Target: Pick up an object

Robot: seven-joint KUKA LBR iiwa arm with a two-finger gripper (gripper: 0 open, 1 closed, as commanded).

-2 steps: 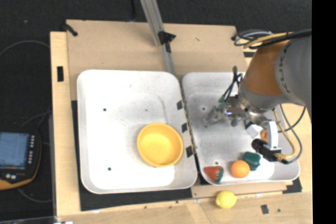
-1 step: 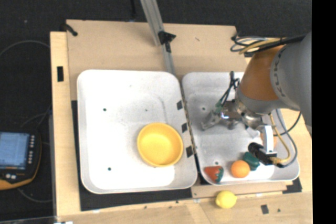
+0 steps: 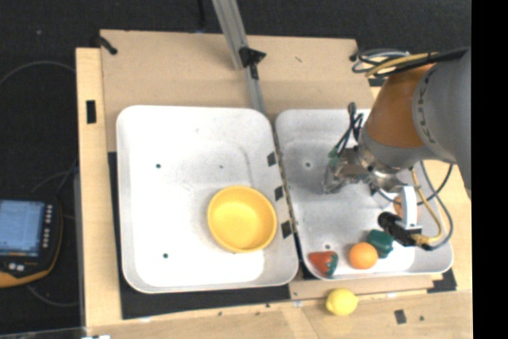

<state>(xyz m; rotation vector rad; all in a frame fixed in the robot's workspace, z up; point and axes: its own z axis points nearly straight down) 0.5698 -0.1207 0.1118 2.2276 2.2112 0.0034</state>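
My gripper (image 3: 335, 177) hangs mid right bin (image 3: 317, 131); can't tell its state. The orange (image 3: 363, 256) sits at the bin's near edge, probably easiest: approach straight down, clear of the strawberry (image 3: 323, 262).

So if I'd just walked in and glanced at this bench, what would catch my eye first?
Probably the bright yellow bowl, sitting in the left bin near its lower right corner. Next comes the big grey and orange arm leaning over the right bin, with its gripper low over the bin floor. After that, the orange ball and red toy along the right bin's near edge, and a yellow lemon lying outside it on the bench.
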